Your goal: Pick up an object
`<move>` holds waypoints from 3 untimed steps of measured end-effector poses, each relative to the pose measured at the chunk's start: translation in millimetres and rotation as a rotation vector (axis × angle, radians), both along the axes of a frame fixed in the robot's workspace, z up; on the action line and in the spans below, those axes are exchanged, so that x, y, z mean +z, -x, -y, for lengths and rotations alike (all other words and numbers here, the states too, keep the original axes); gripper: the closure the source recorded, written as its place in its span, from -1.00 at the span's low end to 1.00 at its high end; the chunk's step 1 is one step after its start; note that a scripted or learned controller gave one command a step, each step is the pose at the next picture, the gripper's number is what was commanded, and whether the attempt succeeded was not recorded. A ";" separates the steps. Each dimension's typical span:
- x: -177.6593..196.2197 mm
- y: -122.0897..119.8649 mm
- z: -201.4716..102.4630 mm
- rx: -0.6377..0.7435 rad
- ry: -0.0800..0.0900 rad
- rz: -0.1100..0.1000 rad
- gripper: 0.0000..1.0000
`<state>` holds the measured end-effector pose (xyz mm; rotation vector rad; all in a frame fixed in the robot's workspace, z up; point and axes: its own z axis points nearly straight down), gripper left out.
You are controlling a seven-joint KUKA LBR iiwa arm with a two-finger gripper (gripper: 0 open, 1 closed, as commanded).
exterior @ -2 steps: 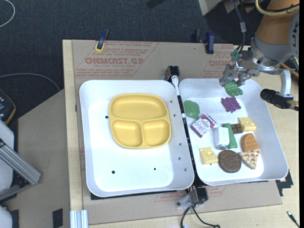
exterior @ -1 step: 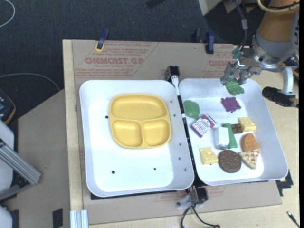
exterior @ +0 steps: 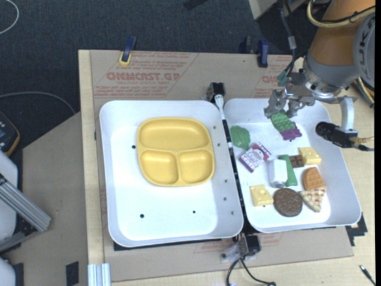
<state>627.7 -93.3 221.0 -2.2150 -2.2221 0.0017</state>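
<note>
My gripper point(exterior: 282, 107) hangs over the far part of the right bin point(exterior: 342, 183). Directly under it is a ribbed green toy point(exterior: 281, 123), with a purple piece point(exterior: 292, 134) beside it; I cannot tell whether the green toy is gripped or just lying below. Further toys lie in the same bin: a green leaf point(exterior: 240, 137), a pink packet point(exterior: 255, 157), a white and green block point(exterior: 281, 171), a yellow cheese wedge point(exterior: 309, 156), an orange bread piece point(exterior: 312, 179), a brown cookie point(exterior: 288, 202) and a yellow cube point(exterior: 260, 194).
The left bin point(exterior: 119, 207) holds a yellow three-part tray point(exterior: 176, 150). A black divider strip point(exterior: 229, 159) runs between the bins. A black cylinder point(exterior: 334, 133) on the arm juts over the right bin's far right side. Clamps sit at the bench's back edge.
</note>
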 end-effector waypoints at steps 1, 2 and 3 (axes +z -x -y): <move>-8.6 27.1 -50.0 0.002 -0.001 -0.001 1.00; 1.3 50.4 -87.4 0.001 -0.001 0.000 1.00; 8.1 72.9 -128.1 0.002 -0.001 0.000 1.00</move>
